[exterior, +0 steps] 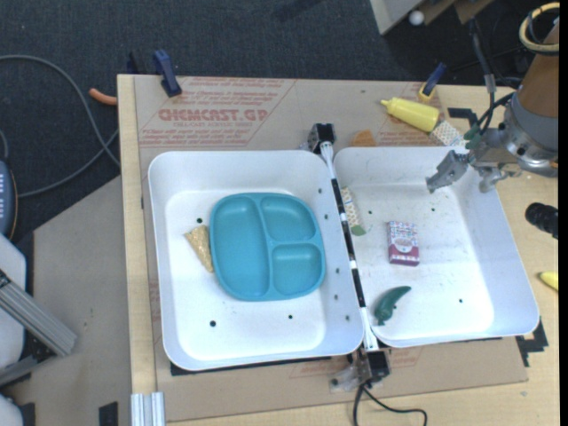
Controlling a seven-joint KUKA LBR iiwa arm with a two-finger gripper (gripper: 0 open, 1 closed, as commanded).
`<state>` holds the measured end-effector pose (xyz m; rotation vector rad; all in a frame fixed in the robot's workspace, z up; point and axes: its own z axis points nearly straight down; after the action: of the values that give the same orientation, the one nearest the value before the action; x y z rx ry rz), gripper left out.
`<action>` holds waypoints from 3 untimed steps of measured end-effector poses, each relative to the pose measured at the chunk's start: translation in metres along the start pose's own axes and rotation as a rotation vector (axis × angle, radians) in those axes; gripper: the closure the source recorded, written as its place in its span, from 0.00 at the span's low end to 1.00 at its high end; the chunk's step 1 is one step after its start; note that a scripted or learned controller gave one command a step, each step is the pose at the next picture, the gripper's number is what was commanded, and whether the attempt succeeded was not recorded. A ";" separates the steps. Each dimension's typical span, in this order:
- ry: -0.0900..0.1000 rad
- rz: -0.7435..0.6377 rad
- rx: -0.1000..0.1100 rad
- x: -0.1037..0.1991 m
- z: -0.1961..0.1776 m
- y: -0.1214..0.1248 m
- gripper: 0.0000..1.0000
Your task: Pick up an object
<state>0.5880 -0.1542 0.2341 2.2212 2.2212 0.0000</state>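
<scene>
My gripper (464, 174) hangs over the far right corner of the right bin (497, 273), its two fingers (441, 177) spread apart and open with nothing between them. In that bin a small pink and white box (403, 242) lies near the middle, well to the front left of the gripper. A dark green leaf-shaped piece (390, 303) lies at the bin's front left. A thin speckled strip with a green end (351, 214) rests against the left wall. In the left bin (177, 193) a teal divided plate (266, 245) partly covers a tan wedge (200, 244).
A yellow bottle-like object (410, 111) lies on the cardboard behind the right bin. Blue clamps (166, 72) hold the board at the back. The arm's grey wrist with its orange band (541, 105) comes in from the right, over the bin's far right rim.
</scene>
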 end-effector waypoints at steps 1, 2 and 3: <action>0.001 -0.001 0.001 0.043 0.101 -0.032 0.00; 0.002 0.001 0.003 0.060 0.150 -0.042 0.00; 0.001 0.001 0.001 0.060 0.140 -0.042 1.00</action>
<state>0.5465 -0.0941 0.0941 2.2235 2.2206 0.0005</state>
